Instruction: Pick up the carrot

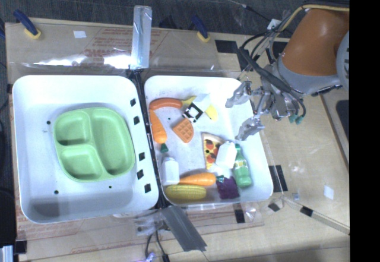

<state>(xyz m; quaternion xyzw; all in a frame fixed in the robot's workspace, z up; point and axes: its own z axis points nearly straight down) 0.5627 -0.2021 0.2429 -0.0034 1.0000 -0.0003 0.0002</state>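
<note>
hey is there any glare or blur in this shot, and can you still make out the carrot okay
Camera view: glare streaks the clear plastic sheet behind the bins; overall soft, small toys fuzzy; the carrot still reads clearly by the right bin's left wall; the gripper looks slightly smeared.

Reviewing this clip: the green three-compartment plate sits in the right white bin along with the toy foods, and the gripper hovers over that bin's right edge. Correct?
Not quite. The camera view shows the green three-compartment plate in the left white bin, apart from the toy foods. The foods, including the orange carrot, lie in the right white bin, and the gripper does hover over that bin's right edge.
</note>
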